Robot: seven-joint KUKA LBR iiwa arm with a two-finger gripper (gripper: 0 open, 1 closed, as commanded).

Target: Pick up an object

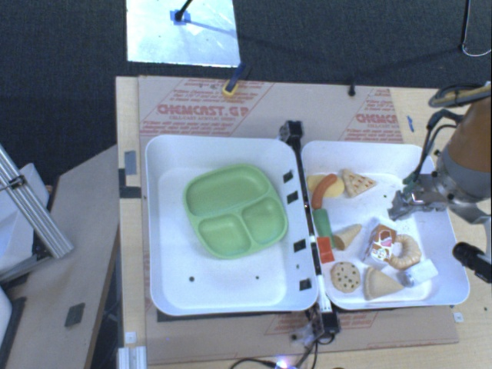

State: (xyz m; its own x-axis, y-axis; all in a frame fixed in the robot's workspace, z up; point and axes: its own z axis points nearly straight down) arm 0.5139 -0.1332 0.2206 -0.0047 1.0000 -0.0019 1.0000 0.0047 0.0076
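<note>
Gripper (405, 203) hangs over the right bin (442, 283), whether spread or pressed together I cannot tell, just above the wrapped snack (381, 244) and pretzel (405, 250), probably lined up to grab one there.

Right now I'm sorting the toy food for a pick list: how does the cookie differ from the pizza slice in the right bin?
The cookie is round; the pizza slice is a triangle. The cookie is brown with dark specks, while the pizza slice is tan with a reddish top. The cookie lies near the front edge of the right bin, the pizza slice near its back. Both lie flat, apart from the gripper.
</note>
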